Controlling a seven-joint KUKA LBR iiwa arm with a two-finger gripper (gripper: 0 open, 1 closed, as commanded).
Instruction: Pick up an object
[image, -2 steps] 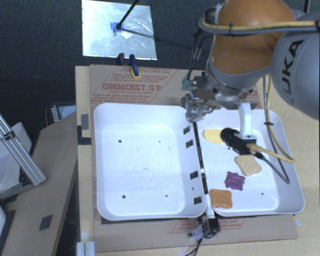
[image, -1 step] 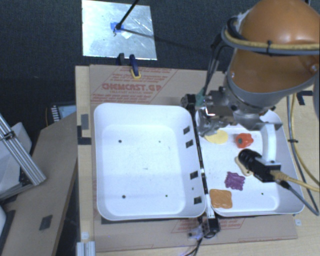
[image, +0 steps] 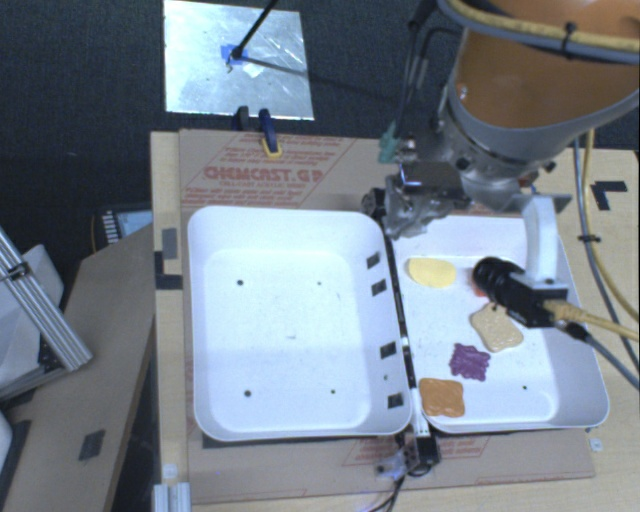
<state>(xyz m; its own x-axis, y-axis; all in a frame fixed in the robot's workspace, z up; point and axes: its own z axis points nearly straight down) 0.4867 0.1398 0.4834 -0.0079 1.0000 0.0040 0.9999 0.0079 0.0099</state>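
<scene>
On the left we see a white bin (image: 280, 320) with a bare floor; beside it the right bin (image: 570, 385) holds a pale yellow oval piece (image: 431, 272), an orange chunk (image: 442, 397), a purple ragged scrap (image: 469, 361) and a tan lumpy piece (image: 497, 329). Above its far edge hangs the gripper (image: 415, 205); we cannot tell its finger state.

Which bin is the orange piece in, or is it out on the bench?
In the right bin, lying flat at its near-left corner. The orange piece sits just inside the divider, below the purple piece.
</scene>
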